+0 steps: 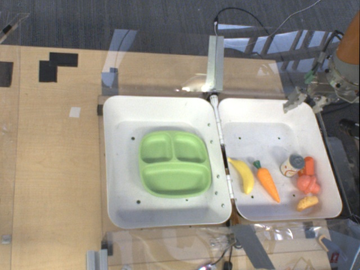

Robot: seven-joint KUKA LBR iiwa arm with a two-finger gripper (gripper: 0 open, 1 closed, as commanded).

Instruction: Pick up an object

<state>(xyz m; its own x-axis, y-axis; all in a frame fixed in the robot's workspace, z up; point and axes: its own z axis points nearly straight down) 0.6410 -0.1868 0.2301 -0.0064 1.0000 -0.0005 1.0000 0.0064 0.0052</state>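
Step in hand: approach, nothing picked yet. Pincer (296,99) sits at the right bin's (264,122) 1 o'clock corner; whether it is apart or together, cannot tell. Candidates lie toward 6 o'clock of it, well apart: banana (244,175), carrot (268,184). Green plate (174,163) occupies the left bin. Next move likely calls for travel toward 6 o'clock, then descent.

Two white bins (118,151), a lime-green divided plate (174,163), a yellow banana (243,174), an orange carrot (269,184) with a green top, red-orange toy pieces (307,180), pale wood tabletop (50,167) with black squares (56,65)
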